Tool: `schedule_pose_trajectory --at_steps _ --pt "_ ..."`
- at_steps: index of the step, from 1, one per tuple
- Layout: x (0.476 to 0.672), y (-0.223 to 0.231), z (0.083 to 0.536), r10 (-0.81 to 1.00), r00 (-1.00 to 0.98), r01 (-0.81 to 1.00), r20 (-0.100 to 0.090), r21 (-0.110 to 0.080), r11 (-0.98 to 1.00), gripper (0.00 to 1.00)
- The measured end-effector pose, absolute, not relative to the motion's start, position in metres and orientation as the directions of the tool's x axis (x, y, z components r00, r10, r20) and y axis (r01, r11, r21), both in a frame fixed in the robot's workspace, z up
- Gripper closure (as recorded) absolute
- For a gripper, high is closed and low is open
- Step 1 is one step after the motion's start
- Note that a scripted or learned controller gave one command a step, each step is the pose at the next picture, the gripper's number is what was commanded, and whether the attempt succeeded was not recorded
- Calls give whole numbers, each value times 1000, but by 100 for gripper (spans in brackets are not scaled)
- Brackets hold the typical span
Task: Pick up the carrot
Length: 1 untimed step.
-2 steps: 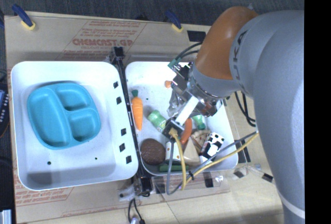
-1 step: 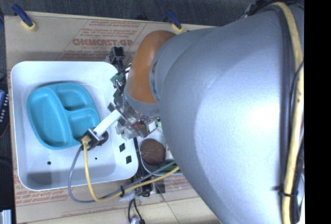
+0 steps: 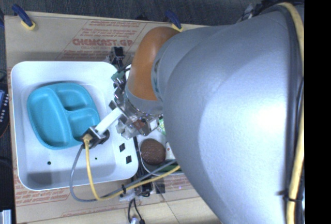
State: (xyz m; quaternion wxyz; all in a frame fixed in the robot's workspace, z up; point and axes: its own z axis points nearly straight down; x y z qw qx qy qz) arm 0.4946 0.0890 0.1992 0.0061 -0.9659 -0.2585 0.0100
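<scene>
While the grey arm [image 3: 232,114] covers the frame's right, its gripper [image 3: 135,123] low beside a brown lump [image 3: 152,150], the reach seems in hand: whether the claw is spread I cannot tell, and the carrot, probably hidden beneath the arm, must next be found and closed upon

Blue divided tray [image 3: 61,114] in left white bin [image 3: 20,130]; brown round object [image 3: 153,151] to its right

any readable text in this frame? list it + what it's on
"CHEMCAST GP": large red print on the brown board under the white bin, partly blurred.
Smaller red lines above and below it: too blurred to read.
Red print along the board's bottom-left edge: too small to read.
No text on the blue tray.
</scene>
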Motion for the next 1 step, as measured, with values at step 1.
schedule_pose_trajectory --at_steps 1 --pt "494 90 208 509 861 508 -22 -25 -861 100"
